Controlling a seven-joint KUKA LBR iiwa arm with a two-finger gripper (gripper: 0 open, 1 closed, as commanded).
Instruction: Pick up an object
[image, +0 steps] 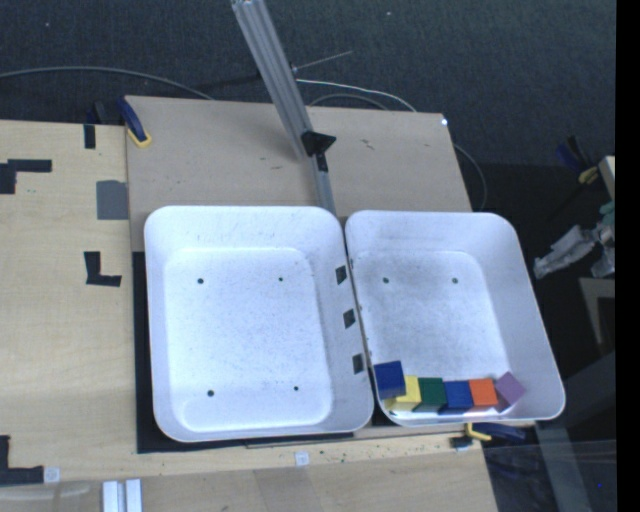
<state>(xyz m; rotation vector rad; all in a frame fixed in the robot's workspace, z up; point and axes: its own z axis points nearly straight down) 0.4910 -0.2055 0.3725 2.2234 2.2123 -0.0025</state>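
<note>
Several small blocks lie in a row along the near wall of the right bin (500, 260). From left to right they are a blue block (388, 377) resting on a yellow block (406, 398), a green block (431, 392), a second blue block (458, 396), an orange block (483, 392) and a purple block (510, 387). They touch one another and press against the bin's rim.
The left bin (165, 300) sits beside the right one, their rims meeting at the middle. A slanted metal pole (277, 75) ends at a black clamp (317, 146) behind the bins. A pale grey object (568, 250) lies off the bench at the right.
</note>
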